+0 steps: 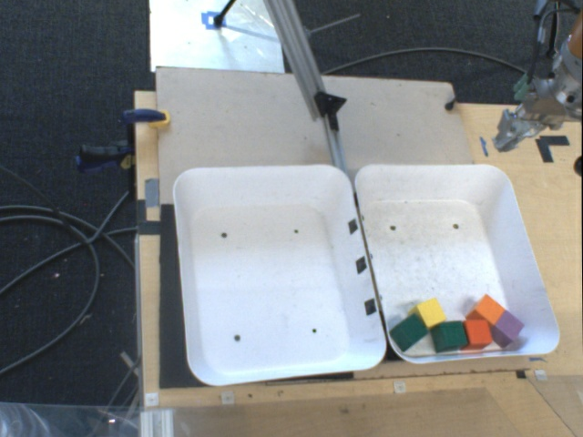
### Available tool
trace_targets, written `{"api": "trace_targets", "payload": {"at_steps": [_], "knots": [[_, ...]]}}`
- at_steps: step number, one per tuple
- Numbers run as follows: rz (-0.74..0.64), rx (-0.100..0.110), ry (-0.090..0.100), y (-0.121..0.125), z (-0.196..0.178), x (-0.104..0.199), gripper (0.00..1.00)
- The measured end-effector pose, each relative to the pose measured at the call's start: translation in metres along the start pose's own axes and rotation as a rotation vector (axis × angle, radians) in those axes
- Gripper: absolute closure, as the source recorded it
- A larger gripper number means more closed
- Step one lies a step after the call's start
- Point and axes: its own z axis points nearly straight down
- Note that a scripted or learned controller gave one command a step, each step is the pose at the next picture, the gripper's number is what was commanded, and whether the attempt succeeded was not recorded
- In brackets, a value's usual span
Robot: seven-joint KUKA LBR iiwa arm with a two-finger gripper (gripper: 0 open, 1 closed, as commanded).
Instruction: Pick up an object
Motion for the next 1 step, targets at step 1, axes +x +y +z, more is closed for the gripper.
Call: {"api": "trace_targets", "payload": {"at_steps": [1], "knots": [[0.004,0.003,0.003,-0.0058,-0.0095,0.0089,1.0]]}}
